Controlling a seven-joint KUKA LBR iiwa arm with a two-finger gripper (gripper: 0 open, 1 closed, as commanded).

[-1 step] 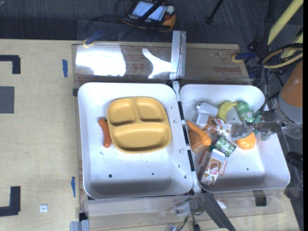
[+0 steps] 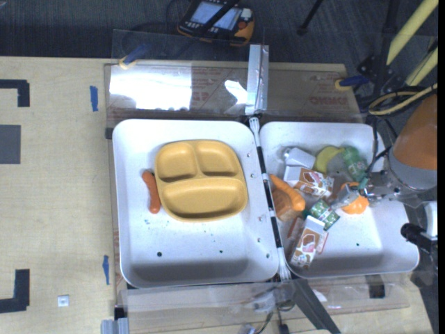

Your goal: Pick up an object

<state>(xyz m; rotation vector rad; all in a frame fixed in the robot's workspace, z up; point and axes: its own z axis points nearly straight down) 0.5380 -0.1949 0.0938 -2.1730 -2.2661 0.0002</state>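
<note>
Nearest you, at the bottom of the frame, the front edge of the tabletop (image 2: 55, 186) runs under the two white bins. In the right bin (image 2: 389, 245), low and left of its middle, a small carton (image 2: 308, 242) lies tilted. Just above it sits a green and white packet (image 2: 322, 214), and to its left an orange lump (image 2: 286, 195) rests against the bin's left wall. Right of the packet you see the pincer (image 2: 365, 190), coming in from the right edge of the frame at mid height. Whether its fingers are spread or pressed together, you cannot tell. A small orange piece (image 2: 354, 206) lies right at its tip, touching or just beside it.

In the left bin (image 2: 132, 249), a yellow divided tray (image 2: 201, 179) fills the middle, with an orange carrot (image 2: 151, 191) lying along its left side.

Farther back in the right bin are another carton (image 2: 314, 184), a white box (image 2: 299, 157), and a yellow-green fruit (image 2: 327, 158) near a green wrapper (image 2: 351, 160). Beyond the bins, at the top of the frame, a handheld controller (image 2: 214, 18) lies on the dark floor.
</note>
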